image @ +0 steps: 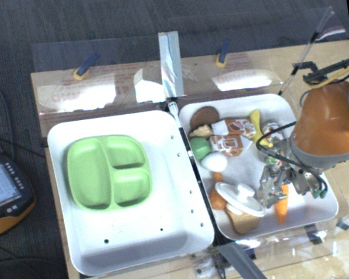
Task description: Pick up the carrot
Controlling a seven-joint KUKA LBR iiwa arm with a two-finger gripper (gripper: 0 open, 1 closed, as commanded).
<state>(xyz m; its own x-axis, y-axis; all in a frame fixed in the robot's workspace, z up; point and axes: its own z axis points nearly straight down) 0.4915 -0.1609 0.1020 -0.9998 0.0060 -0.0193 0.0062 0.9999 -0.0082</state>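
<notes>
A green divided plate [108,171] lies in the left bin [80,249], while the right bin [324,213] holds a jumble of toy food, with a white egg [215,162] near its left wall. At that bin's near right the carrot [281,206] stands almost straight up the view, long axis near-to-far, narrow end toward the near rim. The gripper [272,186] sits right at its upper end, whether clamped or spread I cannot tell.

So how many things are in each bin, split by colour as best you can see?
Left bin:
Green: 1, the sectioned plastic plate
Right bin:
Orange: 1, the tapered carrot
Yellow: 1, the banana
Brown: 1, the round piece
White: 1, the egg
Total: 5 told apart; the rest of the pile is too jumbled.
</notes>
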